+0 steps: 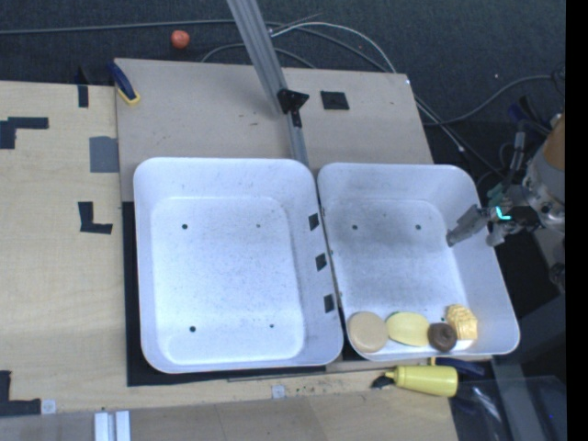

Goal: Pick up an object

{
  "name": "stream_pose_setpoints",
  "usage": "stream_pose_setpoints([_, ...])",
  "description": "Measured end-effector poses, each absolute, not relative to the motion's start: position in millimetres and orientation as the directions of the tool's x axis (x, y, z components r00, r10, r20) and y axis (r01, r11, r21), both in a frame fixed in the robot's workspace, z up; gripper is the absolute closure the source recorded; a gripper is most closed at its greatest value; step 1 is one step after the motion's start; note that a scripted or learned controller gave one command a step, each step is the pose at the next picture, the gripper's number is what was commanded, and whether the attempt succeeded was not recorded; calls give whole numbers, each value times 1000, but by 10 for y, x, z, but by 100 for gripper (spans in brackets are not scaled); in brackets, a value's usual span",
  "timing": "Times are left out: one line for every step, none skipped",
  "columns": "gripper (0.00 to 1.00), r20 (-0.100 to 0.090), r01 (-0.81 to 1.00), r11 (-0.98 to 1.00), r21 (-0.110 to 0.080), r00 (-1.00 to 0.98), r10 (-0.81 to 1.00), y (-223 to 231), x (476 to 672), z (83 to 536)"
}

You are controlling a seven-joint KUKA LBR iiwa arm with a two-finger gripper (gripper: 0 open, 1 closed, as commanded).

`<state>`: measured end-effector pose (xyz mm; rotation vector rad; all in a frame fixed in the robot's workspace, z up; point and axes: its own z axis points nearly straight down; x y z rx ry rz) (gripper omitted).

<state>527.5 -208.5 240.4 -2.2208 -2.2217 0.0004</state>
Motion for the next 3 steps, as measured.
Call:
stream_pose_setpoints([0, 0, 1000, 0, 0, 0, 1000, -2085, 5274, 2403])
stream_pose_setpoints([0, 1, 1000, 1, -4, -1, 1000, -2056, 5340, 1945])
stream_pose_setpoints([0, 2, 1000, 1, -5, -1, 1000, -2019, 5418, 1372])
